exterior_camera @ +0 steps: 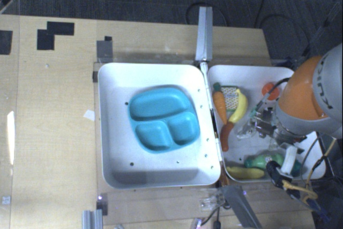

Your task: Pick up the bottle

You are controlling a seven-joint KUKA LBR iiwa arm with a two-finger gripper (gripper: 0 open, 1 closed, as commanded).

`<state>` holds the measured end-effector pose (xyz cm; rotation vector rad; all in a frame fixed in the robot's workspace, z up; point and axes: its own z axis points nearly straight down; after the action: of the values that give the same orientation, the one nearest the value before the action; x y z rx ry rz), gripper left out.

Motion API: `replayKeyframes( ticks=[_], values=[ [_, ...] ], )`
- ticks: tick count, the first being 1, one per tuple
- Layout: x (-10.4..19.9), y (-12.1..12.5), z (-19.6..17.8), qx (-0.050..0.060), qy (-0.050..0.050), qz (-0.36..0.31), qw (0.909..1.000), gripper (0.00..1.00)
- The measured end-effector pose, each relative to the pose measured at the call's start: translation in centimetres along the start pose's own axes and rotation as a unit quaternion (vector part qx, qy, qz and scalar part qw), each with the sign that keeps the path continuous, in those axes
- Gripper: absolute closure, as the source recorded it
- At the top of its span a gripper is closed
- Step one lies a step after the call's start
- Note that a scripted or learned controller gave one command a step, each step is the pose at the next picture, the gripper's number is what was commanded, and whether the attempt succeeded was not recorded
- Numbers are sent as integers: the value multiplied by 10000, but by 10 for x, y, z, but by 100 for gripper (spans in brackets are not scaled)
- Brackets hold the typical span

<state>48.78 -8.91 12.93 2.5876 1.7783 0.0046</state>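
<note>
So the gripper (256, 125) is parked just right of the banana (239, 106); its grip state can't be made out.

Blue tray (163, 125), white bins (115, 115), yellow banana (239, 107) — orange carrot (220, 107), green bottle (262, 160)

Wooden bench (53, 115) with two white bins (112, 131) side by side

Even overhead light, soft shadows inside the white bins (107, 115), slight overall softness, mild glare on plastic
</note>
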Motion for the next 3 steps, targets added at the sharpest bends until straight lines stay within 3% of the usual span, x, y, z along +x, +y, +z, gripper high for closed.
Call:
replayKeyframes(
  ticks=[1,2,3],
  values=[
    [-55,21,-4,3,-2,686,9976,0],
    [-33,12,27,10,-2,271,9996,0],
    [-33,16,40,-50,1,-1128,9936,0]
  ],
)
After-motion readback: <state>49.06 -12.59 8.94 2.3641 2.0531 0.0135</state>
